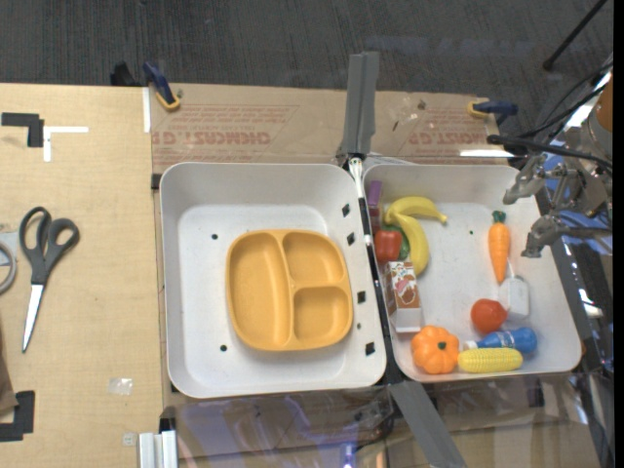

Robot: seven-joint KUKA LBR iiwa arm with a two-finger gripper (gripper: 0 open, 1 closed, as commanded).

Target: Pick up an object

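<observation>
The right bin (458,169) has open floor in its middle, between the bananas (413,224) and carrot (499,246). Toys crowd its left wall and front: box (404,294), pumpkin (435,349), corn (490,360), tomato (487,314). A yellow tray (290,289) fills the left bin's (195,203) centre; its margins are free.

2 white bins: left bin (185,291) w/ 1 yellow divided plate (290,289), 3 compartments; right bin (458,188) w/ approx. 9 toy food items. Counted there: 2 bananas (417,224), 1 carrot (499,245), 1 tomato (487,314), 1 pumpkin (435,349), 1 corn cob (490,360), 1 blue bottle (514,339), 1 small carton (404,295), 1 red-green piece (389,244), type unclear. On the surface (88,261): 1 pr scissors (41,261), 2 blue clamps (162,85) at cardboard's top edge.
</observation>
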